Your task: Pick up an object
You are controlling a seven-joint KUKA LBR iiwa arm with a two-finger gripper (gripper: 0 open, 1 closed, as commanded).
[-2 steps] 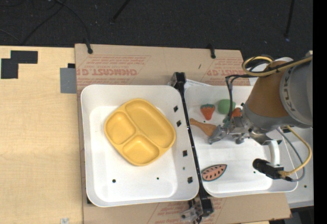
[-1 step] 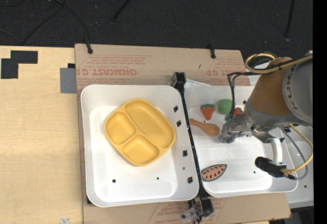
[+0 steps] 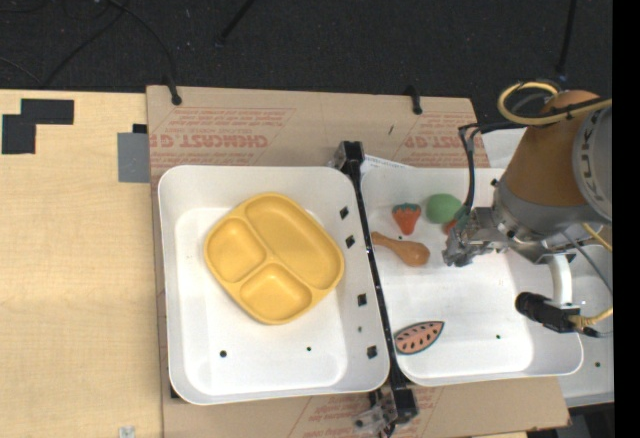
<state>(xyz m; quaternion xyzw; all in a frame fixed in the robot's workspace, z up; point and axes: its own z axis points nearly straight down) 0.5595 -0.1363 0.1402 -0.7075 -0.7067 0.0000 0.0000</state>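
Note:
In the right bin [image 3: 470,351] lie a toy strawberry [image 3: 406,217], a green ball [image 3: 443,207], a wooden spoon [image 3: 402,248] and a watermelon slice [image 3: 418,337]. My gripper [image 3: 459,251] hangs low over the right bin, just right of the spoon's bowl and below the green ball. Nothing shows between its fingers. The grey arm with its orange band reaches in from the right.
The left bin [image 3: 190,326] holds a yellow divided plate [image 3: 273,256]. A black divider [image 3: 366,276] runs between the two bins. The front right of the right bin has free floor around the watermelon slice.

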